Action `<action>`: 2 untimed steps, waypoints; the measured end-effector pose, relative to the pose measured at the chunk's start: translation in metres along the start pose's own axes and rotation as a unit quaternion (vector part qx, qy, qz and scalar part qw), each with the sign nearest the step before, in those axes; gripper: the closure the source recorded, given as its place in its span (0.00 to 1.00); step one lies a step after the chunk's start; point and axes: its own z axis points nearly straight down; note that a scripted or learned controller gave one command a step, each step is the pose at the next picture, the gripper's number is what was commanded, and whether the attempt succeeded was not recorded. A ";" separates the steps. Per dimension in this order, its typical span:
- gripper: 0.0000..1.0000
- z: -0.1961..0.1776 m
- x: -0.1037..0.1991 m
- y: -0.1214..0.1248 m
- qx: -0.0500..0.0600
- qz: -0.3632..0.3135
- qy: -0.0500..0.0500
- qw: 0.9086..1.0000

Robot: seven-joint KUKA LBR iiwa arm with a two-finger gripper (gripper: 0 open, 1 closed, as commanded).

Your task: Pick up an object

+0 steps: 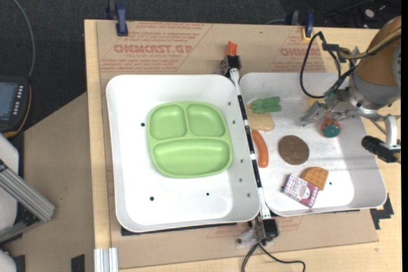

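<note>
Nearest the camera, a purple patterned packet (299, 190) lies in the right bin (366, 191), well below the gripper (329, 119), with an orange waffle piece (315, 176) touching it. Open fingers straddle a small teal-and-orange object (330, 129). Left of the gripper lie a brown disc (293, 149), a sausage (259, 148) and a green toy (264, 104); farther left, a green divided plate (189, 139) sits in the left bin (127, 137).

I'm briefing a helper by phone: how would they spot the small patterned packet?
Look in the right bin, at its front edge. The packet lies there tilted, just left of an orange waffle piece and below a brown round cookie. It alone is boxy, with purple and white print.
</note>
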 end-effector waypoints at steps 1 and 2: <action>0.00 -0.002 0.002 0.059 0.008 0.000 0.003 1.000; 1.00 -0.014 0.000 0.059 0.000 -0.001 -0.002 1.000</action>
